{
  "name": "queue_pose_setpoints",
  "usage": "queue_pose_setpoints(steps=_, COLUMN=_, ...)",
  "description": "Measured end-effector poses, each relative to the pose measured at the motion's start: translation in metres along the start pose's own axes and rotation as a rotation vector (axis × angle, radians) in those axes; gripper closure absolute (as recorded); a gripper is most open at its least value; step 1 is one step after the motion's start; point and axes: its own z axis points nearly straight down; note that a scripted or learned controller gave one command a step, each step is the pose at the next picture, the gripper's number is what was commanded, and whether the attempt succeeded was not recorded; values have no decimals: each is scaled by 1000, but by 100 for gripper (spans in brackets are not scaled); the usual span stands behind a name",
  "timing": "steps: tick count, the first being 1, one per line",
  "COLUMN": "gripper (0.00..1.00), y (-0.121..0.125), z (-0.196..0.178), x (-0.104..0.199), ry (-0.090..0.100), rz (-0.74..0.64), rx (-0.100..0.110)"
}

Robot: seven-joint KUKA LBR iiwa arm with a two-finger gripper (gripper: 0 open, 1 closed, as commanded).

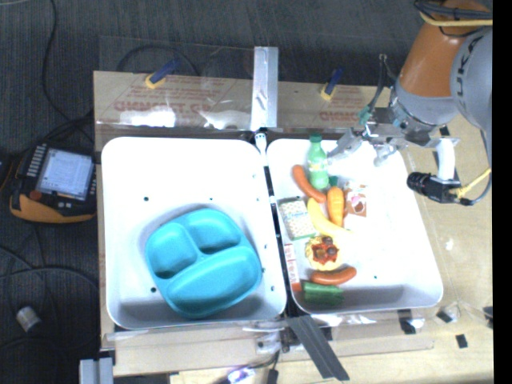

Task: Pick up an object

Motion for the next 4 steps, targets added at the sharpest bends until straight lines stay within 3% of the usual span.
queue_pose_setpoints(steps=1, gripper=0, y=-23, z=108, x=0, ry=-11, rz=-84, rx=-39)
queue_pose_setpoints(steps=2, gripper=0, y=-42, z=115, x=-2, ry=-23, rz=-138, rx=-69)
queue_pose_setpoints(steps=3, gripper=0, y=-28, z=116, x=14, ry=-25, rz=-16, rx=-55)
queue_pose_setpoints(steps=4, gripper=0, y=-39, z=116, x=-3, ry=-10, rz=33, rx=-64)
